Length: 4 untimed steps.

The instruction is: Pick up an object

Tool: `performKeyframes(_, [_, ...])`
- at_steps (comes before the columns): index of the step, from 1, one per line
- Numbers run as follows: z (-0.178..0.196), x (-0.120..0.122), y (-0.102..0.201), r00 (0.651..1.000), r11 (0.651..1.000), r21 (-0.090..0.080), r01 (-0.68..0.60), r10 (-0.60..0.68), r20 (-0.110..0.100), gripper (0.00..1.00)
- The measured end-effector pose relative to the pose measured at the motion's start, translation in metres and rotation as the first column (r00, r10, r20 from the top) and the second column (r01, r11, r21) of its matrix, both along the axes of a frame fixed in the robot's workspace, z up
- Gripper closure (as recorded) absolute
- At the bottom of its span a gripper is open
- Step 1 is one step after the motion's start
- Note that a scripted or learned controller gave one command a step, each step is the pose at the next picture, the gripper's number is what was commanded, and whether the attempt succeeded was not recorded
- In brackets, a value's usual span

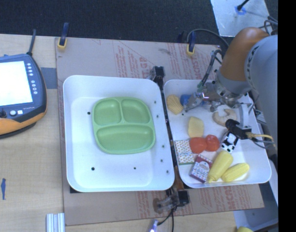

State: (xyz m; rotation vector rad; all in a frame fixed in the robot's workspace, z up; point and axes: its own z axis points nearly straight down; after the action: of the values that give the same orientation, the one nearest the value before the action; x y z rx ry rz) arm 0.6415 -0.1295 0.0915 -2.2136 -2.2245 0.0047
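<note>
Pincer (202, 96) low over the upper part of the right bin (264, 175), arm (244, 57) reaching in from the right of the frame. Whether it is apart or together, I cannot tell; the wrist hides too much. Nothing shows clamped in it. Right beside it lies a small blue piece (185, 99), with a pale yellow piece (174, 104) just to the left and a tan ring-shaped piece (224, 116) to the lower right. Further down the bin sit a red tomato-like toy (204, 143), two yellow corn cobs (228, 168) and a small printed box (200, 170). Left bin (75, 178) carries a green divided plate (123, 124); a tablet (15, 93) rests on the surface at far left. Looks like the approach step, nothing lifted yet. Next move calls for settling squarely over the blue piece, closing firmly, then rising straight.
</note>
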Motion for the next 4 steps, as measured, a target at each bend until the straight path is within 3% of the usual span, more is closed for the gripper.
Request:
performKeyframes(1, [0.0,-0.049,0.025,1.0,1.0,-0.001,0.001,-0.001,0.0,0.0])
performKeyframes(2, [0.0,-0.054,0.037,1.0,1.0,-0.001,0.0,0.0,-0.001,0.0])
performKeyframes(3, [0.008,-0.008,0.025,1.0,1.0,0.0,0.001,-0.001,0.004,0.0])
performKeyframes(4, [0.0,-0.048,0.031,1.0,1.0,-0.001,0.001,-0.001,0.0,0.0])
